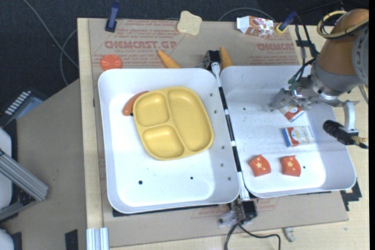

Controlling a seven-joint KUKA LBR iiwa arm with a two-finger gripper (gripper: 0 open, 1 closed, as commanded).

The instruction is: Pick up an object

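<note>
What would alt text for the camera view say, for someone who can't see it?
The grey arm's tool hovers over the right bin, above a small carton and two red pieces. The left bin holds a yellow divided tray.

Arm low at right, wrist bent down.
We see grey arm w/ orange band reaching in from right; gripper pointing down-left, tips too blurred to read.
</note>
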